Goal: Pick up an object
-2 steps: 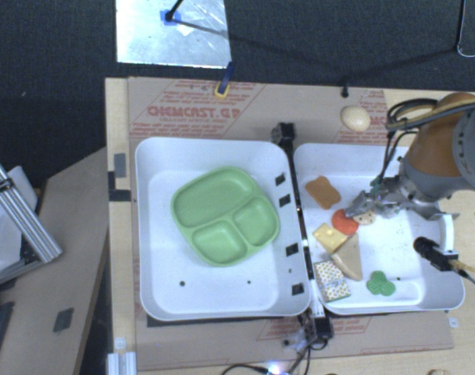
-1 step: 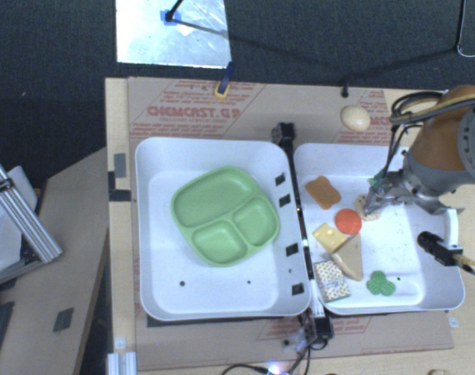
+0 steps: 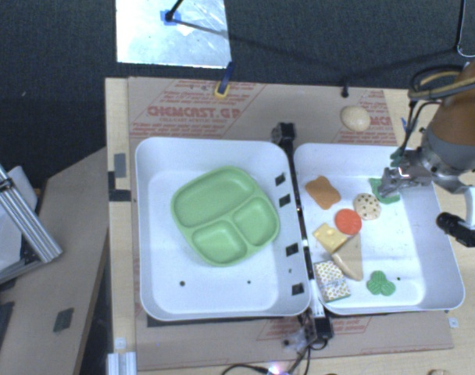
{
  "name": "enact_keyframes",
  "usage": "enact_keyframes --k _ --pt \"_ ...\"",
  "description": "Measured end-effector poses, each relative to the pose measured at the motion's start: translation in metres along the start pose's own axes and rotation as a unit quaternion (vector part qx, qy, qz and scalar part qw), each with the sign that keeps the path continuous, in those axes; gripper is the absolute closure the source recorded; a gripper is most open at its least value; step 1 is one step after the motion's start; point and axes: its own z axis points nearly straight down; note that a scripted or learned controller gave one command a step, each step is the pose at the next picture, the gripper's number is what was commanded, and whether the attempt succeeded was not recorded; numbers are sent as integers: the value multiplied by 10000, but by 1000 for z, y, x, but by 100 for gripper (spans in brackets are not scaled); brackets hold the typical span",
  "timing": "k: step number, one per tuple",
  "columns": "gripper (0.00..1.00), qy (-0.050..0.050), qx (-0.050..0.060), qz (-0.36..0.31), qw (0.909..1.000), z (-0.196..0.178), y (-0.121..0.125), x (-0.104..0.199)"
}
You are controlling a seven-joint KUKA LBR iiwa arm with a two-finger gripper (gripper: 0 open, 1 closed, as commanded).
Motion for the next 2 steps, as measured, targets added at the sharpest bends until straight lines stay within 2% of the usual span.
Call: enact_keyframes --k 1,2 --pt "100 -1 -4 -9 10000 -61 11 1" --pt "100 8 25 -8 10000 -62 12 1"
